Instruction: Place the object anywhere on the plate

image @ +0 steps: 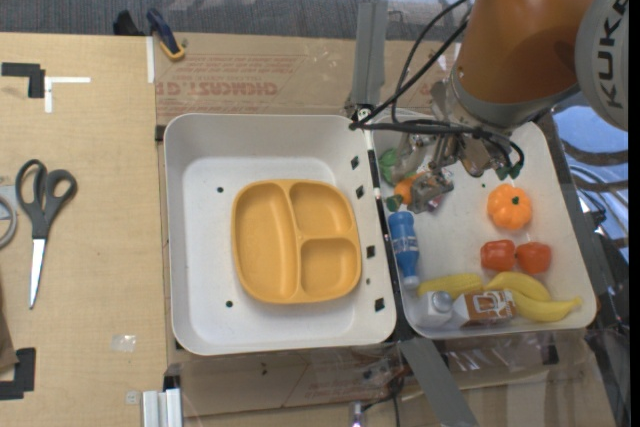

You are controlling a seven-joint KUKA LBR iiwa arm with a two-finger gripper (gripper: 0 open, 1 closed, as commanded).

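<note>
1. The arm [530, 25], with its orange band, is seen reaching in over the upper part of the right bin [568, 215], and much of that bin's far corner is hidden by it.
2. The left bin [190, 245] holds the yellow divided plate [297, 240], which lies flat with all three compartments bare; any compartment would serve as a target.
3. The gripper [440, 173] is lowered among a clutter of small items near the right bin's inner wall. Whether it is open or closed cannot be told, and nothing can be confirmed as held.
4. The step in hand is judged to be the pick. A clean grasp of one item should be secured and checked on lifting before the wall between the bins is crossed.
5. Candidate objects lie in the right bin: a banana [515, 295], long axis left to right along the near wall; a blue bottle [404, 245], long axis running near to far; a small orange pumpkin [509, 208]; two red pieces [516, 257].
6. Which item is targeted cannot be told.
</note>
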